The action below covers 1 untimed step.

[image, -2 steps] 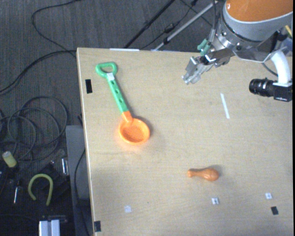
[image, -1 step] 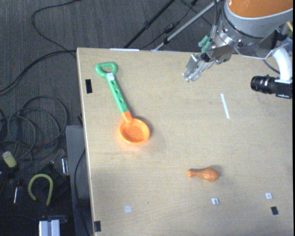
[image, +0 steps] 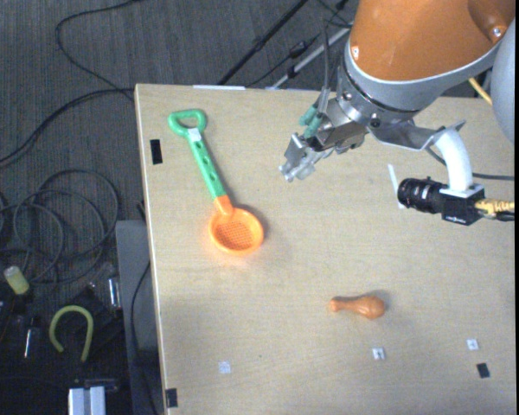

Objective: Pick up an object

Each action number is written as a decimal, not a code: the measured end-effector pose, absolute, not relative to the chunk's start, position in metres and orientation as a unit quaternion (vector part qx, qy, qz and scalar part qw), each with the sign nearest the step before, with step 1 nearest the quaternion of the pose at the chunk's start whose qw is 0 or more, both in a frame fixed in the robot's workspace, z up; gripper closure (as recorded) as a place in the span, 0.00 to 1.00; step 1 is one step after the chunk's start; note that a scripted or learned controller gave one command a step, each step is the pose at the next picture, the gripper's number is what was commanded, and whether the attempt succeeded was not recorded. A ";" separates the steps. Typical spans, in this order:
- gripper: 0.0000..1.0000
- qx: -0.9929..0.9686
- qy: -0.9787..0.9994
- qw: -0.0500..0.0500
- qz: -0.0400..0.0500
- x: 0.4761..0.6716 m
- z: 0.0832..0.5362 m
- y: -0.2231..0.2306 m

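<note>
The arm reaches in from upper right, its empty claw (image: 292, 168) pressed together, hovering right of the strainer spoon (image: 218, 192).

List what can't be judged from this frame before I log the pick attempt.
- Hand: its fingers look small and blurred in the camera view; open or shut can't be told.
- Arm: cut off by the top and right edges.
- Small orange object: too small to identify; a bulb with a thin neck.
- Bench: its right and lower parts run out of frame.
</note>
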<state>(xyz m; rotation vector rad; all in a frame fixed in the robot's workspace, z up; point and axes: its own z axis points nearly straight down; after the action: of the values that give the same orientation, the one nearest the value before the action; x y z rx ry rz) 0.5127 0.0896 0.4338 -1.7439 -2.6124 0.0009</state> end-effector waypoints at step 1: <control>1.00 -0.615 -0.789 0.001 0.000 0.536 0.433 0.155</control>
<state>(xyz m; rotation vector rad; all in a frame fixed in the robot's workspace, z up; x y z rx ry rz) 0.5357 0.1548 0.4331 -1.9295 -2.4768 0.0009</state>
